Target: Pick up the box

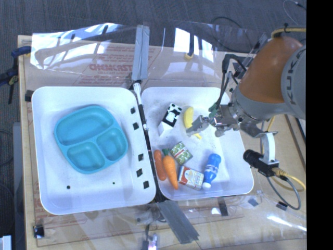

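Note:
In the right bin (237,177), a small green box (180,153) lies near the middle. A red and white box (191,177) lies near the front wall. A black and white patterned box (171,114) sits at the back left, beside a yellow banana (188,116). My gripper (208,127) hangs over the right bin just right of the banana. It is open and nothing is between its fingers (194,127). It stands above and to the right of the green box, apart from it.
Two orange carrots (166,169) lie at the right bin's left wall, touching the red and white box. A blue bottle (211,169) lies to that box's right. The left bin (44,189) holds a blue divided plate (91,138). Cables hang off the arm at the right.

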You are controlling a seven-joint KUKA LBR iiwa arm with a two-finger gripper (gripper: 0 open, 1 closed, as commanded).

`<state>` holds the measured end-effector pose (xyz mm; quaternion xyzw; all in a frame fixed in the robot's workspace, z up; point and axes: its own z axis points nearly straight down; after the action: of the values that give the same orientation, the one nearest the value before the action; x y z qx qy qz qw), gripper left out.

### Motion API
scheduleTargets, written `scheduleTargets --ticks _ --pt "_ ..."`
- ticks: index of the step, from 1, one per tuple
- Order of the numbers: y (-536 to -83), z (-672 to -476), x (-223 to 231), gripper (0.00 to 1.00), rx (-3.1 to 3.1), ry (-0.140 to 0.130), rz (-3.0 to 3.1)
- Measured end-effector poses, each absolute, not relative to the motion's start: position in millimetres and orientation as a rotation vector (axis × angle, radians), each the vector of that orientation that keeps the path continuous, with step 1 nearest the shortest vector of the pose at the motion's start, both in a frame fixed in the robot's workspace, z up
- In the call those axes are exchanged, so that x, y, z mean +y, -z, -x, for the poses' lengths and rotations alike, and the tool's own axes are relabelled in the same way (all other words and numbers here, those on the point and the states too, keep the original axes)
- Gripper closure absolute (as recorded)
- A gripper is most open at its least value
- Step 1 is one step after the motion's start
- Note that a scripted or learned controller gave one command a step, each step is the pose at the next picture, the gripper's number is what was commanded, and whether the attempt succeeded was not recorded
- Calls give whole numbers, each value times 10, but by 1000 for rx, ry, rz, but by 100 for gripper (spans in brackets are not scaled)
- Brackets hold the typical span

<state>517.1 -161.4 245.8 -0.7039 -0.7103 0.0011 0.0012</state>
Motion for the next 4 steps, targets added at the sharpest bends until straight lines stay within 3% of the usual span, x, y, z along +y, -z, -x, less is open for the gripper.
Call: scheduleTargets --ticks 1,2,3,4 --pt "-971 -5007 -1551 0 -2382 -2 2044" --pt "-1064 -5016 -1557 100 -2389 -2 2037" --pt "-2019 -4922 -1061 100 -2379 -1 2050" --pt "-1766 -4966 -1314 100 -2142 -6 2290"
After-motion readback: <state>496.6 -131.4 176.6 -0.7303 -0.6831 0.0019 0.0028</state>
